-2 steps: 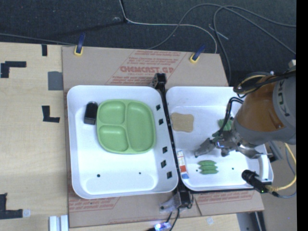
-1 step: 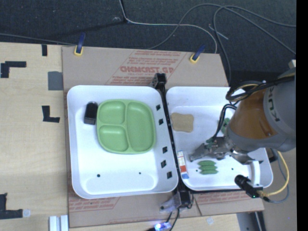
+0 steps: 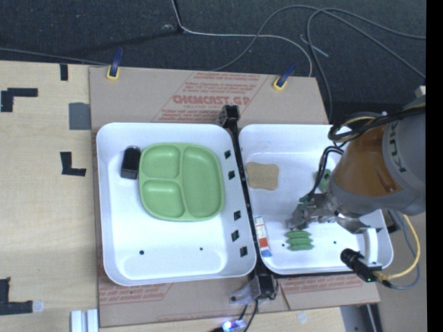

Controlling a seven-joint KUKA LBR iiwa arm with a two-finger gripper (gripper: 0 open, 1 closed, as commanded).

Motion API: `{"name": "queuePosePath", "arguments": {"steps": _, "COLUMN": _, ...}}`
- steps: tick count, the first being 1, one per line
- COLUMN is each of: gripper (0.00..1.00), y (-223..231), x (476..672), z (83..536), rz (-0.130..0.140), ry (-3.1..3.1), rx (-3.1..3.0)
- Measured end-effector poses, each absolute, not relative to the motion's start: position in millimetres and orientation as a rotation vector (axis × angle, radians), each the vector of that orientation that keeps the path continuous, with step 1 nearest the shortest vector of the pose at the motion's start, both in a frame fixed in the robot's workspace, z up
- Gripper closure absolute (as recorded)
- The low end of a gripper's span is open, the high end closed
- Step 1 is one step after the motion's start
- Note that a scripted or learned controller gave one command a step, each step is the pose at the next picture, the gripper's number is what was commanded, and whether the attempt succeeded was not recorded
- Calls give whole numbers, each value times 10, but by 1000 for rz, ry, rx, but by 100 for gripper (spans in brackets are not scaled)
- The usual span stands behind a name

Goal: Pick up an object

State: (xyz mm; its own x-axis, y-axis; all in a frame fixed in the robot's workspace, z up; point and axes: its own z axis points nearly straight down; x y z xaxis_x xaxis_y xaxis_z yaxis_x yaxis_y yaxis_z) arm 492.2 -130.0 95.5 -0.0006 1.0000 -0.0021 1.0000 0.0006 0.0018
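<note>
In the right bin (image 3: 291, 138) lie a green pea-pod-like object (image 3: 299, 241), a flat tan piece (image 3: 263, 176) and a small red, white and blue packet (image 3: 261, 236) by the left wall. My gripper (image 3: 302, 214) hangs low in this bin, just above the green pod and right of the tan piece. The arm's grey and orange wrist (image 3: 370, 171) covers the bin's right side. The left bin (image 3: 118, 254) holds a green divided plate (image 3: 183, 181) and a small black block (image 3: 130, 162) beside it.
A black divider with clips (image 3: 239, 185) runs between the bins. Both bins rest on a cardboard sheet (image 3: 208, 95) on the wooden bench. Cables cross the dark area at the back. A black fitting (image 3: 356, 263) sticks out at the bin's lower right.
</note>
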Motion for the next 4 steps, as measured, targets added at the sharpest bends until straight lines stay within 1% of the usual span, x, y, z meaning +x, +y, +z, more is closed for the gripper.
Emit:
{"name": "queuePosePath", "arguments": {"steps": 1, "gripper": 100, "y": -1267, "x": 4893, "z": 1572, "rz": 3, "ry": 2221, "rx": 2218}}
{"name": "queuePosePath", "arguments": {"steps": 3, "gripper": 100, "y": -1266, "x": 4908, "z": 2390, "rz": 3, "ry": 2221, "rx": 2218}}
{"name": "queuePosePath", "arguments": {"steps": 4, "gripper": 100, "y": -763, "x": 5037, "z": 2428, "rz": 0, "ry": 2230, "rx": 2215}}
